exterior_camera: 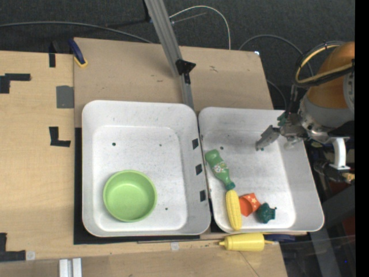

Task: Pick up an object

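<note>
Gripper (268,138) hangs at right bin's (300,180) upper right, finger state indeterminable, positioned well above green bottle (219,168), nothing visibly held.

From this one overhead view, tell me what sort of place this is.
Probably a robot test bench in a lab, not a kitchen. Two white bins sit side by side on a board marked with black tape, toy food such as a corn cob lies inside, and loose cables trail behind.
</note>
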Action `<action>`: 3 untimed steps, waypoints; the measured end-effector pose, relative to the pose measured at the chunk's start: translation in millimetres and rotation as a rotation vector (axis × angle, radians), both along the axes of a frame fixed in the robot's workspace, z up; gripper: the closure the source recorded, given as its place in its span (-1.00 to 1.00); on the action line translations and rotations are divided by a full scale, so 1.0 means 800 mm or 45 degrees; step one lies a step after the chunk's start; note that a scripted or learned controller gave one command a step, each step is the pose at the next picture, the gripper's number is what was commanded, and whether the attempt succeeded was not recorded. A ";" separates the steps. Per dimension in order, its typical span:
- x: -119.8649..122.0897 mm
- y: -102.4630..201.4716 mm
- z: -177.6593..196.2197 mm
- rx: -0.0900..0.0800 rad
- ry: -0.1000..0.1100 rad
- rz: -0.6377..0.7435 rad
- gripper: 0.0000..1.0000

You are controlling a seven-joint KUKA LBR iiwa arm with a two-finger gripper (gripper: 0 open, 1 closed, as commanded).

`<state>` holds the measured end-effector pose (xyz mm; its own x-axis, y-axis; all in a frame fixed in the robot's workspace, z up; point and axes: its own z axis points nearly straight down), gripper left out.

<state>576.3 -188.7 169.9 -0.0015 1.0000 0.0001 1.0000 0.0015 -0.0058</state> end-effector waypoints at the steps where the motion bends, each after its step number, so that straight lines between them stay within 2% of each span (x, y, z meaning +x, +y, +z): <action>1: -0.005 -0.002 -0.080 0.000 0.002 0.000 -1.00; 2: -0.005 -0.002 -0.102 -0.003 -0.006 0.001 -1.00; 3: -0.005 -0.001 -0.089 -0.001 -0.006 0.002 1.00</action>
<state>572.7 -189.5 98.8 -0.0034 1.0000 -0.0010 1.0000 0.0034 -0.0013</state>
